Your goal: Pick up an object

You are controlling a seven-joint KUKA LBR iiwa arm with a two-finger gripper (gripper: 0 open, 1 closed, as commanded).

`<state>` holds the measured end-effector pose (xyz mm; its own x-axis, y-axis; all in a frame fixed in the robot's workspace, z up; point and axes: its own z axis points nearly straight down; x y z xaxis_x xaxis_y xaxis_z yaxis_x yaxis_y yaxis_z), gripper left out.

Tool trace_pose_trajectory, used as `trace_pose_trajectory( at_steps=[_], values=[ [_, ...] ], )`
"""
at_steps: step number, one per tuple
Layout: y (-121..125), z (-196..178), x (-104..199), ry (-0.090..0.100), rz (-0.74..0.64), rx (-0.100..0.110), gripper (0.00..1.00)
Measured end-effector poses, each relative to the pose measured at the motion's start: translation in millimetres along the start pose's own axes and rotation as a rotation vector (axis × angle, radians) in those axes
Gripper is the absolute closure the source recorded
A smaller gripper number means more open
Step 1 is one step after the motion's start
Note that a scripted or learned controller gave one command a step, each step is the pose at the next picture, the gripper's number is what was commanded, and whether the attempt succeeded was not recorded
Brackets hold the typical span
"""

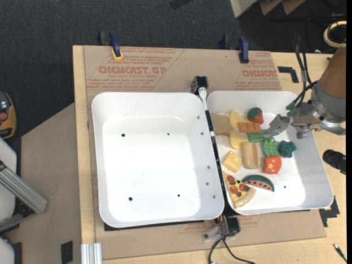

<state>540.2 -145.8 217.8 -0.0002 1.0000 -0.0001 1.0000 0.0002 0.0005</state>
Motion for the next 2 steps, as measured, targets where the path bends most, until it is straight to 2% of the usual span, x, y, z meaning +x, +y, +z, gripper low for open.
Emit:
trace_pose_trajectory(
  at_steps=[1,2],
  values=[
    [38,117,56,0.005,-0.006,0.011,0.00],
    [115,131,44,0.007,0.006,0.044,0.00]
  ],
)
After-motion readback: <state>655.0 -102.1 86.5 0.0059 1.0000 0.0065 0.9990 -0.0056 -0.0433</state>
